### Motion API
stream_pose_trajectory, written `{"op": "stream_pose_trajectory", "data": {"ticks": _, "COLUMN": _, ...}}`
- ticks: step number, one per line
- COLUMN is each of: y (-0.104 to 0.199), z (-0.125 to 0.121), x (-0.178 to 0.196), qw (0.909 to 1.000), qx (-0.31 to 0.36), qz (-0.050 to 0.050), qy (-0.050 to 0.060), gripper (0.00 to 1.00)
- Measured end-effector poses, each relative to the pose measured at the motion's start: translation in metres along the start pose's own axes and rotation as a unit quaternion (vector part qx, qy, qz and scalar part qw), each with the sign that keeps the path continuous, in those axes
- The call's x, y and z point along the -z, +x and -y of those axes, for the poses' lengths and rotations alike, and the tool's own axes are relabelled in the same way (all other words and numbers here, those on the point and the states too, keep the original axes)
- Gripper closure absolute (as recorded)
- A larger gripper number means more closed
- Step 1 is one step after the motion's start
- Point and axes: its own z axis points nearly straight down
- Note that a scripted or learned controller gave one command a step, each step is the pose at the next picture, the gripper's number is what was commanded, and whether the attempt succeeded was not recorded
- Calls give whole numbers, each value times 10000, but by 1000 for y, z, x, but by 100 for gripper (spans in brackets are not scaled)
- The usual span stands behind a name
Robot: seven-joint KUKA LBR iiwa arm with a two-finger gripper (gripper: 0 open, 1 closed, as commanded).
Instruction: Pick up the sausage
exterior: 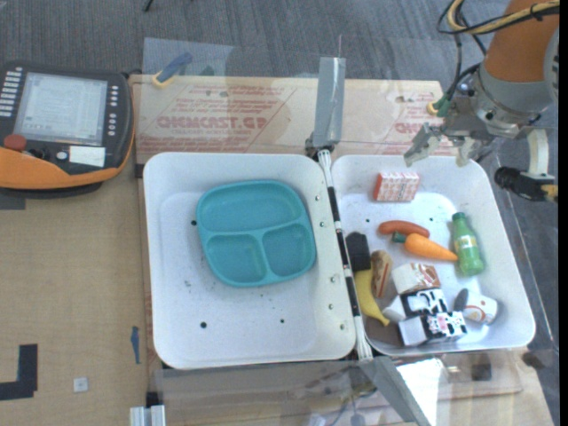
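Glossy red sausage (pixel 404 229), matt teal plastic plate (pixel 256 232), smooth white bins (pixel 169 238)

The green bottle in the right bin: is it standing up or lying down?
Lying down. The green bottle rests on its side on the right bin floor, cap toward the far rim, beside the carrot.

A single fixed camera looks down from above at a slant, set back far enough to take in the whole tabletop (pixel 80 264). Both white bins lie side by side mid-frame, the left bin (pixel 169 264) and the right bin (pixel 497 238). Grey floor runs along the top edge, and the arm (pixel 519 43) enters at upper right.
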Motion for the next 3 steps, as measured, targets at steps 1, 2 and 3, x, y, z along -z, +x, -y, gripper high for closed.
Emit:
{"op": "stream_pose_trajectory", "data": {"ticks": 1, "y": 59, "z": 18, "x": -49, "qw": 9990, "qx": -453, "qz": -2, "qy": 9, "gripper": 0}}
{"op": "stream_pose_trajectory", "data": {"ticks": 2, "y": 112, "z": 65, "x": -49, "qw": 10000, "qx": -11, "qz": -2, "qy": 11, "gripper": 0}}
{"op": "stream_pose_trajectory", "data": {"ticks": 3, "y": 89, "z": 83, "x": -48, "qw": 9996, "qx": 271, "qz": -4, "qy": 9, "gripper": 0}}
